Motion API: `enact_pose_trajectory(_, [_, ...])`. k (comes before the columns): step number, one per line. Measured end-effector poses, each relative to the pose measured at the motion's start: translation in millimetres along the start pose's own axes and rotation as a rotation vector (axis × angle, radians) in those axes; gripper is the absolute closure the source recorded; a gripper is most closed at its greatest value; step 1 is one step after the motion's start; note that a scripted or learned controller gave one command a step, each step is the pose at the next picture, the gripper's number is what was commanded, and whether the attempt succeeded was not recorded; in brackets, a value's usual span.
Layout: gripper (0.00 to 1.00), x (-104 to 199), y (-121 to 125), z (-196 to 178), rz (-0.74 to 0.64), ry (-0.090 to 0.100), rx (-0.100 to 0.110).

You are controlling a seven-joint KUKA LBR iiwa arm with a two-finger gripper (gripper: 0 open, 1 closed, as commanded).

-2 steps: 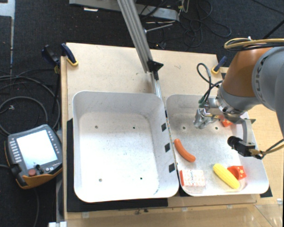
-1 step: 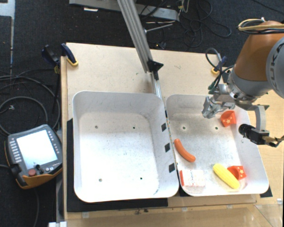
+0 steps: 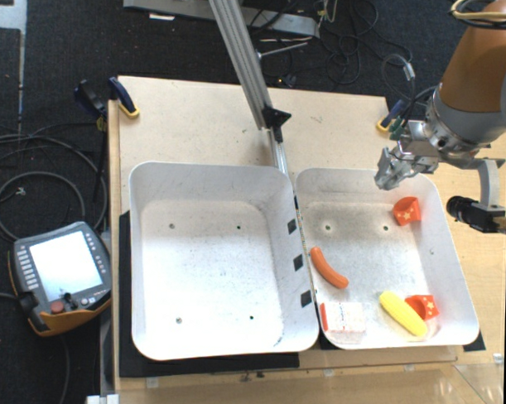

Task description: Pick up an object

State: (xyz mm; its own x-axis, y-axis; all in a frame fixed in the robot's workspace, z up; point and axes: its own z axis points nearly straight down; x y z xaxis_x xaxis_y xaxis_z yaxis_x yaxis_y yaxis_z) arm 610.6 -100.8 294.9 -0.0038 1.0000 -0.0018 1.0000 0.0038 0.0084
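Observation:
The right bin (image 3: 449, 270) holds an orange sausage-shaped piece (image 3: 329, 268) near its left wall, a yellow banana-like piece (image 3: 402, 313) at the front right, and a small red-orange piece (image 3: 424, 306) touching it. A white box with red marks (image 3: 343, 317) lies at the front left. Another red-orange block (image 3: 407, 210) rests near the far right wall. My gripper (image 3: 390, 175) hangs above the bin's far rim, just up and left of that block, with nothing visibly in it.
The left bin (image 3: 144, 235) sits beside the right one, sharing a raised middle wall with black clips. A slanted metal bar (image 3: 245, 60) runs from the top to the bins' junction. A teach pendant (image 3: 60, 273) lies at the left, off the bench.

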Motion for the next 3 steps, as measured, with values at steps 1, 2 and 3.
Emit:
enact_pose_trajectory(1, [1.00,50,-18,21,-0.003,0.003,0.011])
enact_pose_trajectory(2, [1.00,101,-21,35,-0.004,0.003,0.011])
enact_pose_trajectory(3, [1.00,154,-37,32,-0.005,0.004,0.010])
